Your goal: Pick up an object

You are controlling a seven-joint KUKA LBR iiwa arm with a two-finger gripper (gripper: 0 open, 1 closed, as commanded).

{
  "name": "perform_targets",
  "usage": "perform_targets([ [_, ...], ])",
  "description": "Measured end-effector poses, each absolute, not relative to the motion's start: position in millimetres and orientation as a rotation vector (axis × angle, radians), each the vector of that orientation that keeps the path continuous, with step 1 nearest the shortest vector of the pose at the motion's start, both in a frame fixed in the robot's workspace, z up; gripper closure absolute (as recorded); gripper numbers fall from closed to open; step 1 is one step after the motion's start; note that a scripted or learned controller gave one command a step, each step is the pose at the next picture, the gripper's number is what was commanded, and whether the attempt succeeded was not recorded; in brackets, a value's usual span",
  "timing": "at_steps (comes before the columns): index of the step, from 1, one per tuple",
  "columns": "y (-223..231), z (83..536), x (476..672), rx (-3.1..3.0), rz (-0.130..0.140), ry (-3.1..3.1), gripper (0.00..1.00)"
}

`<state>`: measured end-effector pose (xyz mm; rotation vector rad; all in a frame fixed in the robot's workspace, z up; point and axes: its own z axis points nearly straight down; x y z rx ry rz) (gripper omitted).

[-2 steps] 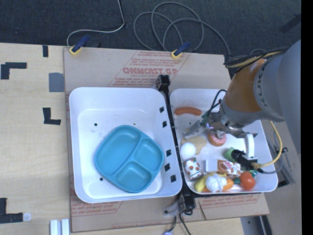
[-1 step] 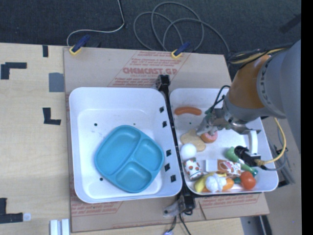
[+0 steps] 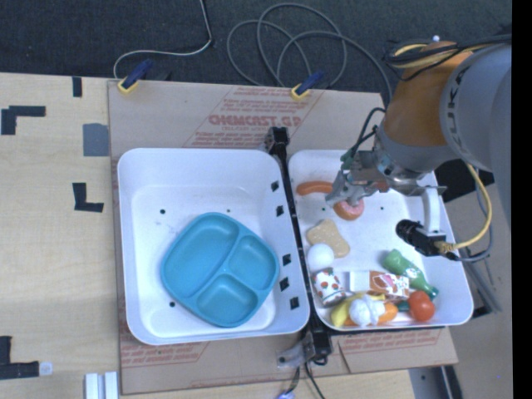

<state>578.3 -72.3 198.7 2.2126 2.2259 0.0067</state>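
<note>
So the claw [image 3: 353, 191] is down in the right bin [image 3: 457, 260], sitting right over a pink round thing [image 3: 350, 209] near the back. Honestly can't tell if it's got a grip on it or not. Just to the left there's a hot dog [image 3: 313, 188], and closer to the front a cracker [image 3: 328, 237], a white egg [image 3: 320, 257], plus a pile of toy food along the front wall. The left bin [image 3: 150, 173] holds a blue divided plate [image 3: 219, 268].
</note>
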Motion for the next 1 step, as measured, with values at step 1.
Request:
perform_targets([
  [1, -23.7, 183.2, 539.5, 2.219, -0.003, 2.23, 1.0],
])
